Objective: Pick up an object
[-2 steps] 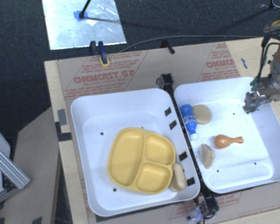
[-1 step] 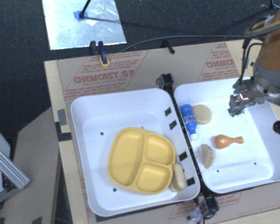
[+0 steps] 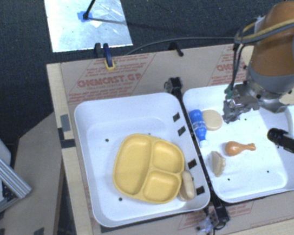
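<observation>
In the right bin [image 3: 266, 181] lie a blue bottle [image 3: 197, 124] with a white end, a pale round disc [image 3: 212, 119], an orange drumstick-shaped toy [image 3: 239, 148] and a beige wedge [image 3: 217, 162]. My gripper [image 3: 232, 111] hovers over the upper part of the right bin, just right of the pale disc and above the orange toy. Nothing shows between its fingers. The left bin [image 3: 95, 122] holds a yellow divided tray [image 3: 148, 167] with a tan bread-like piece [image 3: 187, 185] at its lower right corner.
A black divider [image 3: 194, 151] runs between the two bins. The lower right part of the right bin's floor is bare white. A blue and yellow clamp [image 3: 107, 56] sits at the bench's back edge.
</observation>
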`<control>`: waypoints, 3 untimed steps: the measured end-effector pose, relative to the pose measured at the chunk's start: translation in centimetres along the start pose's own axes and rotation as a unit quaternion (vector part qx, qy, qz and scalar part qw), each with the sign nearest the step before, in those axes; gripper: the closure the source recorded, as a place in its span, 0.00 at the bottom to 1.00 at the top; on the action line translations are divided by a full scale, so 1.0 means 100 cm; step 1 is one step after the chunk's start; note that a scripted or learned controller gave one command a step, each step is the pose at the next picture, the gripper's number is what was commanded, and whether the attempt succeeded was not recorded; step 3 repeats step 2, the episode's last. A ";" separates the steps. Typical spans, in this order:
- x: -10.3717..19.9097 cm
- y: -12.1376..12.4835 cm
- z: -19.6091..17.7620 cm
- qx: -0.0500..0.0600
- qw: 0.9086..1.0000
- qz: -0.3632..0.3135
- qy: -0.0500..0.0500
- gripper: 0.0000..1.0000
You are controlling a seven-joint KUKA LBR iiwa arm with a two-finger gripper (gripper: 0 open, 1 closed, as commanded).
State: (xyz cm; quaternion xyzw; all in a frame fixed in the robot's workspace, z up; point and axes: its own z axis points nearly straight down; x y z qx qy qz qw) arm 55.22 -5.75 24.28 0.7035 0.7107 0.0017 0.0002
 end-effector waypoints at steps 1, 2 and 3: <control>0.055 0.004 0.015 0.001 1.000 0.000 0.000 1.00; 0.117 0.016 0.014 0.000 1.000 -0.001 0.000 1.00; 0.117 0.016 0.014 0.000 1.000 -0.001 0.000 1.00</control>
